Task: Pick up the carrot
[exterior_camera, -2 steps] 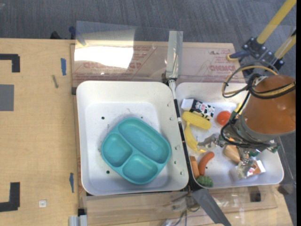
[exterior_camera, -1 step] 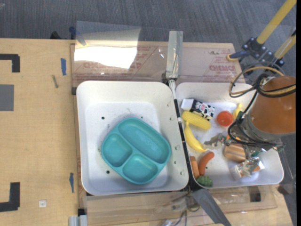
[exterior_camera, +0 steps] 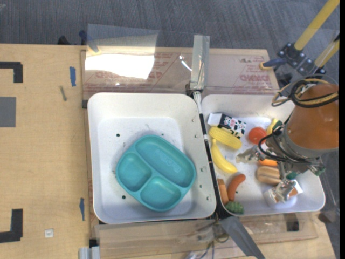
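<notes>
Setup: two white bins sat side by side; the left bin (exterior_camera: 102, 144) held a teal divided plate (exterior_camera: 155, 171), the right bin (exterior_camera: 315, 198) held a heap of toy food.

Carrot: the carrot (exterior_camera: 222, 192) lay along the right bin's left wall, near the front corner, its green top (exterior_camera: 234, 207) pointing toward the front edge. A sausage (exterior_camera: 235, 184) lay just beside it, touching or nearly so.

Arm: the orange band (exterior_camera: 315, 120) and the wrist hung over the right half of the right bin, well apart from the carrot.

Pincer: the gripper (exterior_camera: 280, 171) sat low among a hot dog (exterior_camera: 268, 172), a tomato (exterior_camera: 256, 135) and a small crumpled packet (exterior_camera: 281, 191). Cables and the wrist body hid the tips, so I could not tell whether it was apart or together, nor whether it touched or held anything.

Risk 1: judged likely to grasp the wrong item, because it stood over the hot dog and not the carrot.

Risk 2: the carrot hugged the bin wall, so one side of a grasp could strike the wall or ride up on it.

Risk 3: the sausage, a banana (exterior_camera: 222, 156) and corn (exterior_camera: 225, 137) crowded that side; a sweep across could push them onto the carrot.
</notes>
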Tool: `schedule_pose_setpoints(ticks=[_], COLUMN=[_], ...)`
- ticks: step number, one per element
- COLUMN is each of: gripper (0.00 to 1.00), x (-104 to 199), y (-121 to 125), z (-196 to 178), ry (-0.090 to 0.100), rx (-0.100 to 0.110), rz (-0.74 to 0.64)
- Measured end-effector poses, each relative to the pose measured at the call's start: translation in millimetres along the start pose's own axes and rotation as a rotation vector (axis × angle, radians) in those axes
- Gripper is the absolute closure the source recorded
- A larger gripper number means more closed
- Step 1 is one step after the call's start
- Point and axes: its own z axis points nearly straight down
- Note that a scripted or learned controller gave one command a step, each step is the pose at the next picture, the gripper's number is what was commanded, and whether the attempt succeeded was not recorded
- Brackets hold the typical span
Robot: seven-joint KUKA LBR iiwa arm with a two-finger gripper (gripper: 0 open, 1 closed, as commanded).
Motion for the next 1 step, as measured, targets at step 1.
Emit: schedule_pose_setpoints(ticks=[1], gripper=[1.00], x=[-5.7], y=[-3.7], z=[-16.4], ry=[-0.013], rx=[0.013], rz=[-0.001])
